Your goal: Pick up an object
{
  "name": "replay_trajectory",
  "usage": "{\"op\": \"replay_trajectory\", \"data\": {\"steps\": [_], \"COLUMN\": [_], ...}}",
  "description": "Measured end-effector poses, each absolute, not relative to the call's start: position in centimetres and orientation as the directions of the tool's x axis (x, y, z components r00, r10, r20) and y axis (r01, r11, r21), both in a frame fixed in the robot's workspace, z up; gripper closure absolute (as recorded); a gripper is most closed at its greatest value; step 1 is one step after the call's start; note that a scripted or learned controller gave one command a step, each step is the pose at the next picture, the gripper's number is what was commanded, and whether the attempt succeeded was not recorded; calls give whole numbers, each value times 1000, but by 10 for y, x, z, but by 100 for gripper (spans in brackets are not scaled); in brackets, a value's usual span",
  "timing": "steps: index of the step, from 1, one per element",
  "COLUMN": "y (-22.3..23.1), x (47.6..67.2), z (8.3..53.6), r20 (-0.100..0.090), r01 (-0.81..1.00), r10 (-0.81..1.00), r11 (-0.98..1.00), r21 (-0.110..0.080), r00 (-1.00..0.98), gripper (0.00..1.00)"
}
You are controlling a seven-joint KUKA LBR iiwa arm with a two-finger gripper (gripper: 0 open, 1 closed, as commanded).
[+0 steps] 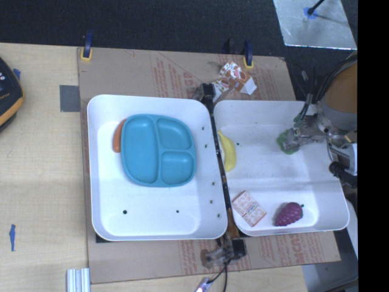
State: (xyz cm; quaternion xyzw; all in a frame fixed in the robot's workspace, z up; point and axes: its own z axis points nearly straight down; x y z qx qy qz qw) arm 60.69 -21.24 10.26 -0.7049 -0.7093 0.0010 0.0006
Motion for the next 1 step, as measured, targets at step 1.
{"op": "replay_trajectory", "data": {"steps": [1], "y": [-213], "x": [607], "z": [113], "r20": [-1], "r01": [1000], "r10": [1000], "r11": [8], "r21": [-3], "r00": [-8], "gripper": [100]}}
